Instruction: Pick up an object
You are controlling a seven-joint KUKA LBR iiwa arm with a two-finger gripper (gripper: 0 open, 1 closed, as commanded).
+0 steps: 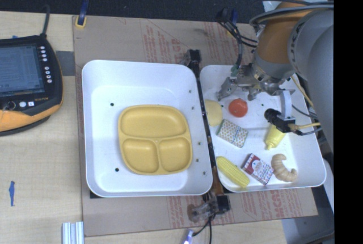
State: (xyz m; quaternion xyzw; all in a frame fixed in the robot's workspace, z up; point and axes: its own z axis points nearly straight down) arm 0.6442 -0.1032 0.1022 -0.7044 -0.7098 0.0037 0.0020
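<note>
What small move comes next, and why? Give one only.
Probably lower the gripper straight down toward the red tomato. The gripper sits just above it at the back of the right bin, with nothing visibly held. The tomato is the nearest object, apart from the patterned packet.

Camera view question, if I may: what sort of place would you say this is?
Probably a robotics lab test bench: a grey arm reaches over two white bins, toy food such as a corn cob fills one, and a teach pendant lies alongside.

A bulky grey arm (pixel 317 50) with an orange band (pixel 278 33), black cables and a metal claw (pixel 241 85).
</note>
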